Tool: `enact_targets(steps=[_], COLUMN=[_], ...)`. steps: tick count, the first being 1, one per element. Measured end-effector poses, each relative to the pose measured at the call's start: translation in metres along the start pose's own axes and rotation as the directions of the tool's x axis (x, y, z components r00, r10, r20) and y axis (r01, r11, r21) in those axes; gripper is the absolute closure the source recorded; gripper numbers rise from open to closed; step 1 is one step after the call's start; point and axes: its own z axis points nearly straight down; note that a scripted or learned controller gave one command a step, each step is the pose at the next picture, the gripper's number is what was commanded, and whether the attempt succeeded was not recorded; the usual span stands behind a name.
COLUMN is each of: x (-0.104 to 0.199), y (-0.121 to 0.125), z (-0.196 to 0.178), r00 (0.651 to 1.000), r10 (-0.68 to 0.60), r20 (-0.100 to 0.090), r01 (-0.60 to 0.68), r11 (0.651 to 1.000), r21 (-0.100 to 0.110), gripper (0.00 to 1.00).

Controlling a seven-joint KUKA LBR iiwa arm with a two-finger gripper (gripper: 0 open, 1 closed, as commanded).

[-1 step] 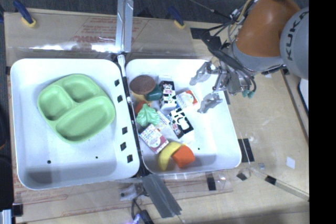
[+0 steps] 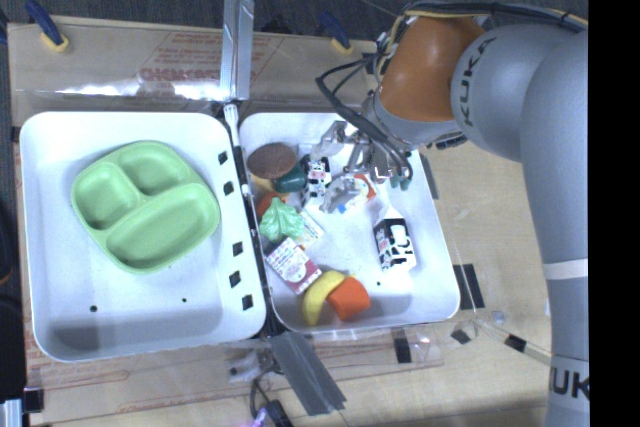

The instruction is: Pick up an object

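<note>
Over the right bin [image 2: 445,287], the gripper [image 2: 348,177] sits low among the far-side clutter; whether its fingers are open or closed cannot be determined. Near it lie a brown disc [image 2: 272,158], a black-and-white bottle [image 2: 394,244], a green wrapper [image 2: 280,220], a banana [image 2: 320,294] and an orange piece [image 2: 349,298]. A green divided plate [image 2: 146,204] rests in the left bin [image 2: 45,310].

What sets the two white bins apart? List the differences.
The left bin holds one thing, a green divided plate; the right bin holds a jumble of small items, among them a black-and-white bottle and a yellow banana. The arm's end effector sits over the right bin, not the left bin. Both are shallow, white and set side by side.
</note>
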Motion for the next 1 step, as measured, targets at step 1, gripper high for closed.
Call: enact_targets(steps=[1], x=[-0.0048], y=[0.0505], z=[0.0150], r00=[0.985], r10=[0.172], r20=[-0.005], r01=[-0.172], r11=[0.985], r21=[0.010], gripper=[0.00])
